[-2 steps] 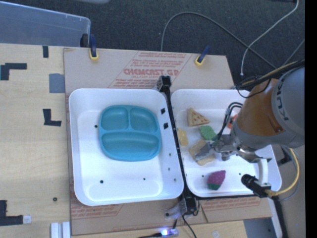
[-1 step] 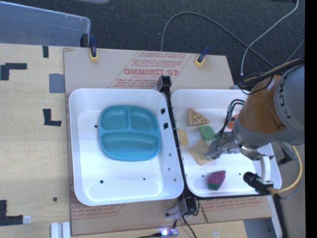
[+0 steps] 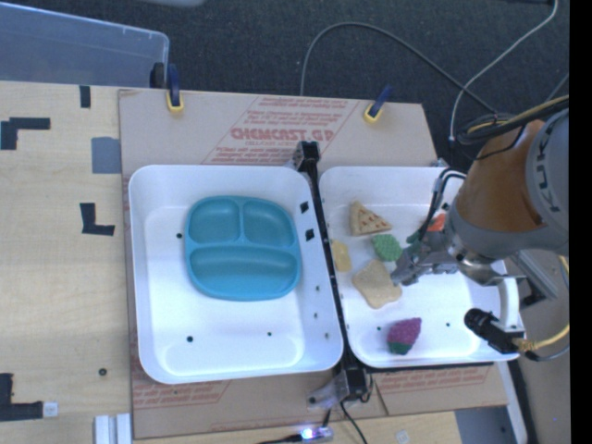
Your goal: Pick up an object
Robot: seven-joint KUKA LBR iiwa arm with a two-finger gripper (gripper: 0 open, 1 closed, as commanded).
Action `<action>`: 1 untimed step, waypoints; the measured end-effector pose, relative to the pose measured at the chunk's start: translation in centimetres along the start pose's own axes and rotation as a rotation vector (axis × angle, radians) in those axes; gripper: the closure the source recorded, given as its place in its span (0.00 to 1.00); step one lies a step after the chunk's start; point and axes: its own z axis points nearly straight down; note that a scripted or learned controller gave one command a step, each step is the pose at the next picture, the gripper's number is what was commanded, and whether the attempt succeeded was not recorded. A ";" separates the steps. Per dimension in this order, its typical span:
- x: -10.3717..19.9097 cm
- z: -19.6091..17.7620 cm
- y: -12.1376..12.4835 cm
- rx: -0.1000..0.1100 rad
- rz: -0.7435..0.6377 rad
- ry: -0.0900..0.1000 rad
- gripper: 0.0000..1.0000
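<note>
**Claw low over the right bin, beside the tan bread-shaped piece**

The grey two-finger claw (image 3: 405, 274) is down inside the right-hand shallow white bin (image 3: 455, 350), its dark tip at the upper right edge of a flat tan bread-slice-shaped toy (image 3: 376, 286). From this angle I cannot tell how the claw stands, nor whether it has anything in its grip. Just above the tip lies a small green block (image 3: 387, 247), partly beside the claw's dark body. Nearer the bin's far edge sits a tan triangular wedge with red dots, like a pizza slice (image 3: 367, 219). A pale yellow piece (image 3: 341, 256) lies against the bin's left wall, by the divider between the bins. Near the bin's front edge, well apart from the claw, rests a purple, knobbly grape-like toy with a green base (image 3: 403, 334). A little red thing shows behind the wrist, too hidden to identify.

The grey arm with its orange band (image 3: 499, 192) comes in over the bin's right edge.

The left-hand shallow white bin (image 3: 153, 340) holds a blue plastic plate with three compartments (image 3: 243, 248), lying flat toward its far side. Both bins sit on a brown cardboard sheet (image 3: 277, 128) on the wooden bench (image 3: 55, 276).
</note>
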 end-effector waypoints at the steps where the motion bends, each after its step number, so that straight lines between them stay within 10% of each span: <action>1: 0.5 -4.3 0.3 -0.001 0.000 0.000 1.00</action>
